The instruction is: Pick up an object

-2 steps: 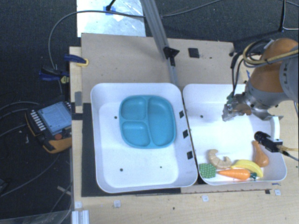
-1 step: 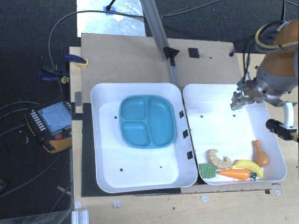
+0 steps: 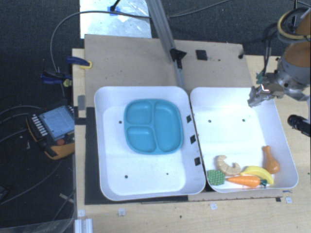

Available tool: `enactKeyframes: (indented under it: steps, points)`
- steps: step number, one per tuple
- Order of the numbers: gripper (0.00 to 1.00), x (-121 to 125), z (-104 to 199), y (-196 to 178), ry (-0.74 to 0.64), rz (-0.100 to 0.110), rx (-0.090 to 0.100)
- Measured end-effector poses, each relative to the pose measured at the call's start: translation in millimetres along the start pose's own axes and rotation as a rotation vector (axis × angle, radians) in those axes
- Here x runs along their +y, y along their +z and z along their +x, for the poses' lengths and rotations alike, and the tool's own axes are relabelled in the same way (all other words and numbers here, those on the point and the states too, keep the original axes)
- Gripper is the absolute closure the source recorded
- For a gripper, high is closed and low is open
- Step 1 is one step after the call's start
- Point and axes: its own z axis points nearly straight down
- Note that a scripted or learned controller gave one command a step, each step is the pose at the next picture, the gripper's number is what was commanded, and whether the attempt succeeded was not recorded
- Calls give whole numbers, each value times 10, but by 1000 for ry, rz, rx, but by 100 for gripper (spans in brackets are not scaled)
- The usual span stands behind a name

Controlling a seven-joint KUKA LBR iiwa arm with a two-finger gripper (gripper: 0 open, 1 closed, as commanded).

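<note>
Hovering at the right bin's upper right rim, the pincer [image 3: 256,100] is too blurred to tell its state. Toy foods, including an orange plastic carrot [image 3: 243,181], crowd the lower right corner; walls could block a grasp.

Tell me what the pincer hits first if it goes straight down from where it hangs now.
Most likely the bare white floor of the right bin, near its upper right corner. The pincer hangs far from the toy food at the lower edge; depth is hard to judge.

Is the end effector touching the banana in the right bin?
Apart. Camera view shows the end effector at the bin's upper right, bare white floor between it and the banana.
</note>
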Motion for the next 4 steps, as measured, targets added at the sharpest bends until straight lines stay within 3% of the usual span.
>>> enactKeyframes:
  steps: [1,4]
  points:
    - [100,-113,562,140,-4,8,4]
    - [100,-393,2115,48,-5,7,4]
